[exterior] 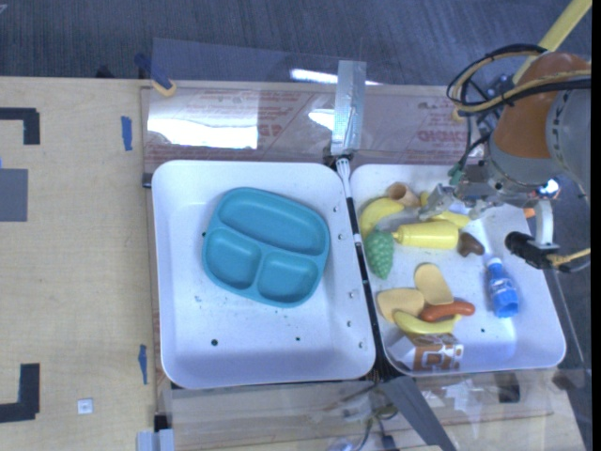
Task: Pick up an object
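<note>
The grey arm (563, 130) is seen entering from the right, its orange band (526, 125) turned toward the upper right corner. Black and yellow cables are looped above the wrist. The wrist is bent downward and leftward, and the gripper (449, 200) is held low at the arm's left end, pointing left and slightly down.

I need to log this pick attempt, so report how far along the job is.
Done: the grey arm with the orange band has reached over the right white bin, and its two-finger gripper sits low at the bin's far end, by the yellow mustard bottle and yellow banana. In hand: nothing visibly lifted; whether anything is gripped cannot be told. Left: grasp one object and raise it.
</note>
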`<state>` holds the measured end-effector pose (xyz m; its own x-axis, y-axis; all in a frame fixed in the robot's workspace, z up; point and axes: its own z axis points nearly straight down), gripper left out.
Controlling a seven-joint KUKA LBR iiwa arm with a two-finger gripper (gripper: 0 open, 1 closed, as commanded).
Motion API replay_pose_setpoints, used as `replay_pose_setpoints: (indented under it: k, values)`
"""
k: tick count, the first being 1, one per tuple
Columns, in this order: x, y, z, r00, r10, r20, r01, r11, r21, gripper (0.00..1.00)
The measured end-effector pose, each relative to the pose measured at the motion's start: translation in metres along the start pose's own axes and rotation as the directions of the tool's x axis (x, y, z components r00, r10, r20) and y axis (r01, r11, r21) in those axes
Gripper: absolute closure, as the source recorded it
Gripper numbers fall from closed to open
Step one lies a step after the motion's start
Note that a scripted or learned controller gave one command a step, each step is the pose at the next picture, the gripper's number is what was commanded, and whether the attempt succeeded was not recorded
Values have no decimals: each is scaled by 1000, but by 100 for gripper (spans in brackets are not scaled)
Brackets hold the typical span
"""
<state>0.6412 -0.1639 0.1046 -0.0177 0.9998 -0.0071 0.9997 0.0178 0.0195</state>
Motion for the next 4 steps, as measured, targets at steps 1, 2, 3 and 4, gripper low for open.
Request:
replay_pose_setpoints:
  k: [1,2,3,4]
  values:
    - [-16,-41,17,1000,7,-7,-7,1000,21,0]
    - [-27,-75,17,989,149,-7,-148,989,18,0]
    - [38,-15,18,999,37,-7,-36,999,14,0]
    - [50,-43,17,962,273,-3,-273,962,19,0]
